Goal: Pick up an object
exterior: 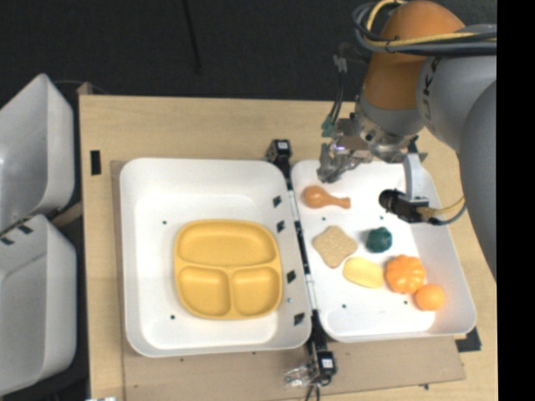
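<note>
1. Camera view, end effector: gripper [332,167] hangs over the far left corner of the right bin [451,261], under the orange-banded wrist. Whether it is released or clenched cannot be told from this angle; nothing is seen in its grasp.
2. Camera view, nearest candidate: drumstick-shaped toy [323,197], tan-orange, lying on the bin floor just beside and to the near side of the gripper, apart from it. Long axis runs roughly along the bin's far edge, bulb end toward the left wall, thin end pointing right.
3. Camera view, other stock, right bin: bread slice [334,246] at mid-floor by the left wall; dark green item [379,240], possibly a vegetable, at centre; yellow piece [364,272], orange pumpkin-like toy [405,273] and small orange ball [429,296] toward the near right corner, all well apart from the gripper.
4. Camera view, left bin [142,224]: holds a yellow divided tray [226,267] at centre.
5. Judgement: a short shift toward the near edge, then descent, with the grip set across the drumstick's long axis.
</note>
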Motion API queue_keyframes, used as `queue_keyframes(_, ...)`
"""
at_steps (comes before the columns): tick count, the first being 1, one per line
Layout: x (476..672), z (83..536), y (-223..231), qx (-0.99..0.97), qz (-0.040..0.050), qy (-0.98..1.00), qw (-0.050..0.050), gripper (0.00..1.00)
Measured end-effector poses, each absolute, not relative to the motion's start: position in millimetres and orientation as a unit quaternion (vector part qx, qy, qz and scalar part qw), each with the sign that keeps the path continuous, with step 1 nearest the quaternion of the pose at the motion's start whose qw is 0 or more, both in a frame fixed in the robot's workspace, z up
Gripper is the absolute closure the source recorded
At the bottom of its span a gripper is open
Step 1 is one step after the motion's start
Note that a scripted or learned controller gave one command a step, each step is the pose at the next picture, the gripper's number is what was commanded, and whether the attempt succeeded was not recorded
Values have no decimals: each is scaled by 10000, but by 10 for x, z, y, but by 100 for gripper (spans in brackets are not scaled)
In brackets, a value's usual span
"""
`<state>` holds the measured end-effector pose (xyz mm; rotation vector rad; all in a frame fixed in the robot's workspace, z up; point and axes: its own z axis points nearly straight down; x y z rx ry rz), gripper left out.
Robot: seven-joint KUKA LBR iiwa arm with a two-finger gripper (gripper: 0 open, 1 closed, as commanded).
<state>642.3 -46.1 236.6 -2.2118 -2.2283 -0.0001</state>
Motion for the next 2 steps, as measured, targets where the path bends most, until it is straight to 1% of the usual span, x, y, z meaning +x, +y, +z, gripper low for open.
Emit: queue_keyframes(2, 6418, 2159, 561, -7046, 21, -7096, 23, 100)
